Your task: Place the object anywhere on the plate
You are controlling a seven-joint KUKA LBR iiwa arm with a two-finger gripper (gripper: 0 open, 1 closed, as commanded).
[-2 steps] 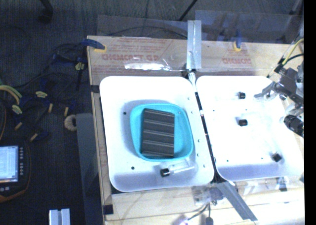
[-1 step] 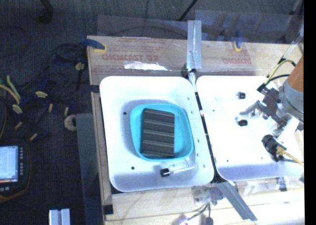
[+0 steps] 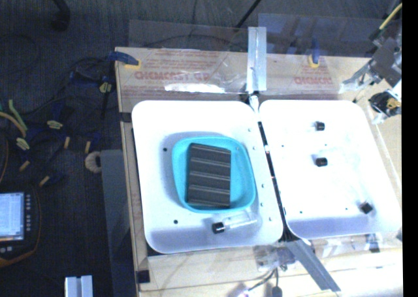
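Note:
A blue plate (image 3: pixel 245 170) rests in the middle of the left white bin (image 3: pixel 149 158). A dark grey ridged rectangular block (image 3: pixel 209 175) lies flat on the plate, well inside its rim. My gripper (image 3: pixel 382 90) is at the far right edge of the view, beyond the upper right corner of the right bin (image 3: pixel 339 224), far from the plate and the block. Nothing shows in its grasp.
A small clear vial with a black cap (image 3: pixel 230 224) lies in the left bin just below the plate. Three small black pieces (image 3: pixel 320 161) are scattered in the right bin. Cardboard (image 3: pixel 189 70) lines the bench behind the bins.

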